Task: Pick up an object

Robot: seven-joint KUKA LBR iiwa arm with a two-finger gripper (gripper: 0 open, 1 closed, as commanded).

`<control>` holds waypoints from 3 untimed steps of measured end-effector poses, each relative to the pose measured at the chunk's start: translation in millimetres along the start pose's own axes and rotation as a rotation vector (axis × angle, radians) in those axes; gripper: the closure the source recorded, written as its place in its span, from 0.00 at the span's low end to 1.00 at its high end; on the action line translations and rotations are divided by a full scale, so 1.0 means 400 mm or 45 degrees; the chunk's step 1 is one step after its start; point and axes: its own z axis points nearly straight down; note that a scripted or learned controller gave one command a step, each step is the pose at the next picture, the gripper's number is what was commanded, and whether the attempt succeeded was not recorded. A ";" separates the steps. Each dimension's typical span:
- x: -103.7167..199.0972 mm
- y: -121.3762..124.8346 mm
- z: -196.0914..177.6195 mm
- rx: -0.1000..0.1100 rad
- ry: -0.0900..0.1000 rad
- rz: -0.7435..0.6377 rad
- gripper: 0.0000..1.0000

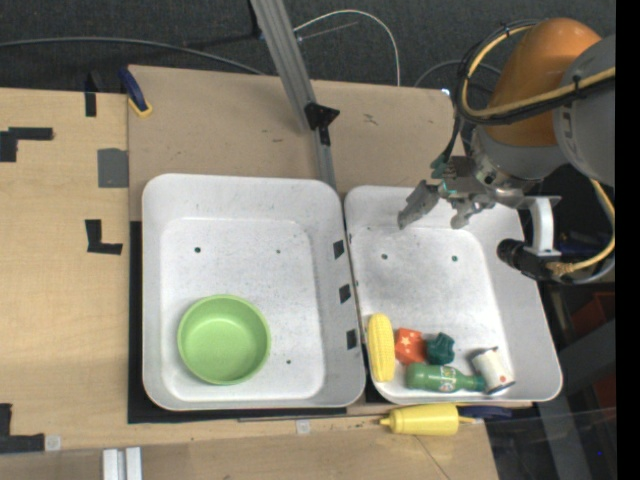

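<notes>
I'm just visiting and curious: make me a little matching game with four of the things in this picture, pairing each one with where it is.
Things:
1. round green plastic bowl
2. yellow toy corn cob
3. yellow plastic squeeze bottle
4. two-finger metal pincer

Places:
A. outside the bins, on the bench by the near edge
B. above the far end of the right bin
C. near left corner of the left bin
D. near left corner of the right bin

Pairs: 1-C, 2-D, 3-A, 4-B
</notes>
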 end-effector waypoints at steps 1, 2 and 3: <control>0.000 0.000 0.000 -0.001 0.000 0.000 0.00; 0.001 -0.027 0.126 0.007 -0.001 0.002 0.00; 0.004 -0.005 0.263 0.007 -0.001 0.001 0.00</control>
